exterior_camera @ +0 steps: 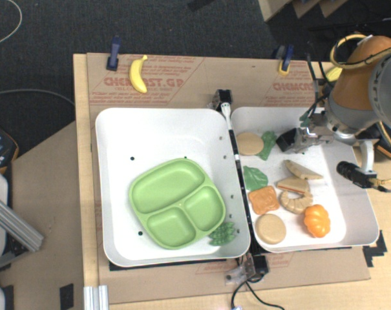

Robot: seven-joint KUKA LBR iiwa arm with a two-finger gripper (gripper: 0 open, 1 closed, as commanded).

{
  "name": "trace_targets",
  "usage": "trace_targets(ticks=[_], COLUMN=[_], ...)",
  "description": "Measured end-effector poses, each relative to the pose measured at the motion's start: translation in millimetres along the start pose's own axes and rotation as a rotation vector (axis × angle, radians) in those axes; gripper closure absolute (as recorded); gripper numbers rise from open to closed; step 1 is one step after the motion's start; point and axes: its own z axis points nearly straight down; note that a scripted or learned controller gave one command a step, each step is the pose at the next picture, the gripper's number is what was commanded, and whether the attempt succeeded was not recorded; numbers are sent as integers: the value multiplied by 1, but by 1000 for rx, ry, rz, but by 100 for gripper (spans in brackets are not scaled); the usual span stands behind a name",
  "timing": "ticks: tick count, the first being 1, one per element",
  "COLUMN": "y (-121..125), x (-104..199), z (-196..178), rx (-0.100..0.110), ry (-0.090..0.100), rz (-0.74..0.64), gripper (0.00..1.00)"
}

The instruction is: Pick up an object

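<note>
The gripper [297, 137] hung over the right bin's [357, 234] far edge, presumably staged above the food piled along its left wall, the orange [317, 219] near the front; its grasp I couldn't tell.

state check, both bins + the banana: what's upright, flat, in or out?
green divided plate: flat, face up, left bin
broccoli: left bin, touching plate's corner
banana: lying on cardboard, outside bins
orange pepper: right bin, apart from gripper
round cookie: flat, right bin
gripper: over right bin's far end, holding nothing visible
</note>
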Motion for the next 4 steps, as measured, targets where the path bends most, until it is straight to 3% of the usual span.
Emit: trace_targets(ticks=[1,2,3,4], y=[1,-12,-51,45], x=[1,13,-58,-51], z=[-13,-106,-151,-41], rx=[-4,-8,-4,-8], ry=[-1,0,-4,-2], rz=[-1,-3,6,-6], gripper=[100,100,100,100])
